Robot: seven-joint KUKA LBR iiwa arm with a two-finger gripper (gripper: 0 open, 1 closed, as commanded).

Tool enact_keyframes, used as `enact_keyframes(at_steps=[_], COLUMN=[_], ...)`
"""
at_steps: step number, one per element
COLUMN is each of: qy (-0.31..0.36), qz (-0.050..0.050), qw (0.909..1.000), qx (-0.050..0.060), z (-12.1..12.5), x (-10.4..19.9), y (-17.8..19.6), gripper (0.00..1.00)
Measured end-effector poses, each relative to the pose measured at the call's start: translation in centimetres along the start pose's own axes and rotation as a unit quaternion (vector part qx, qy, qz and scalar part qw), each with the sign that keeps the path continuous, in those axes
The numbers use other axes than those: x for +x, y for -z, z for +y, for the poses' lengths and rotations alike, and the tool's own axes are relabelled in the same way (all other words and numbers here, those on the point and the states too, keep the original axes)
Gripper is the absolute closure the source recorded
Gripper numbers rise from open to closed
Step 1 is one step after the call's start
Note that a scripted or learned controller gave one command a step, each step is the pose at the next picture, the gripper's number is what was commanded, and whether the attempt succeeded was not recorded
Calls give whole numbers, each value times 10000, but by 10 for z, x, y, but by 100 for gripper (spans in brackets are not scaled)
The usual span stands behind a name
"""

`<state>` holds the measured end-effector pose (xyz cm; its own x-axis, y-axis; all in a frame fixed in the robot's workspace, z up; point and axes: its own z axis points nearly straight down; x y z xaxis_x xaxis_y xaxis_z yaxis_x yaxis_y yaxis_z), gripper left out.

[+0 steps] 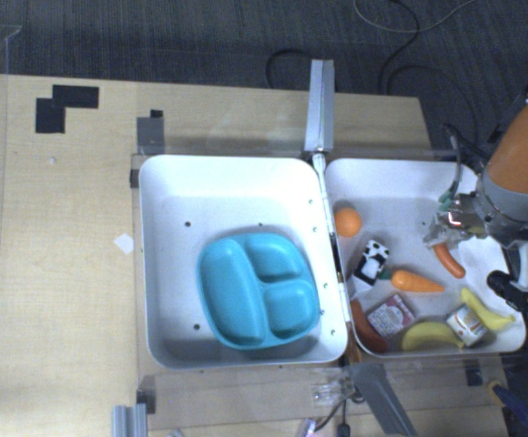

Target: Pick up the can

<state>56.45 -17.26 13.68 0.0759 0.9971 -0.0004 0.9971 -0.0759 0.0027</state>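
The can [469, 324] is small with a pale label. It lies tipped near the front right corner of the right bin [382, 176], between two yellow bananas [431, 335]. My gripper [448, 228] hangs over the right side of that bin, up and to the left of the can and well apart from it. An orange-red sausage [449, 259] lies just below the gripper. Nothing shows between the fingers. The arm's orange band [526, 148] is at the right edge.
The right bin also holds an orange ball [347, 221], a black-and-white cow toy [370, 261], a carrot [416, 282], a red packet [390, 315] and a dark red piece [364, 328]. A blue divided plate [257, 289] lies in the left bin [182, 189].
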Motion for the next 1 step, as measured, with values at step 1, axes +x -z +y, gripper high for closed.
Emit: enact_keyframes(at_steps=[1], qy=[0], qz=[1], qw=[10000], qx=[0], z=[0], x=[0], y=[0], gripper=[0])
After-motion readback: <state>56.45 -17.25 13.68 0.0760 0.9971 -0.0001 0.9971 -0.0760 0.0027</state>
